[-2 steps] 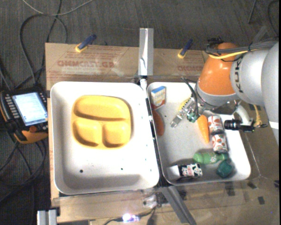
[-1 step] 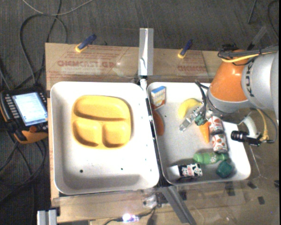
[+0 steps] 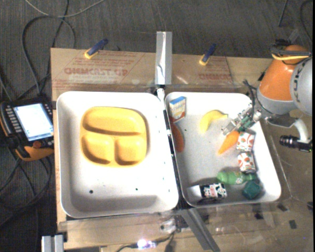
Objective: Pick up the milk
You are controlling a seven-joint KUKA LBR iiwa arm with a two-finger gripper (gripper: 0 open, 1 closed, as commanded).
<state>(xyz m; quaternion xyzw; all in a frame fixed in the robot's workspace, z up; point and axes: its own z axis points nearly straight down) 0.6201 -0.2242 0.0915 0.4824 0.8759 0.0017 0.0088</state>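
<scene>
Overhead, the milk (image 3: 178, 108) stands upright in the right bin (image 3: 199, 172), at its far left corner against the divider, long axis vertical, top leaning slightly toward the far rim; its blue-and-white label is too small to read. Well apart, the gripper (image 3: 243, 121) hovers over the bin's far right side, just above the carrot (image 3: 228, 141) and beside the banana (image 3: 212, 118); whether it is open I cannot tell. A yellow tray (image 3: 115, 135) sits in the left bin (image 3: 73, 193). Faded red lettering on the cardboard (image 3: 94, 72) behind is unreadable.
</scene>
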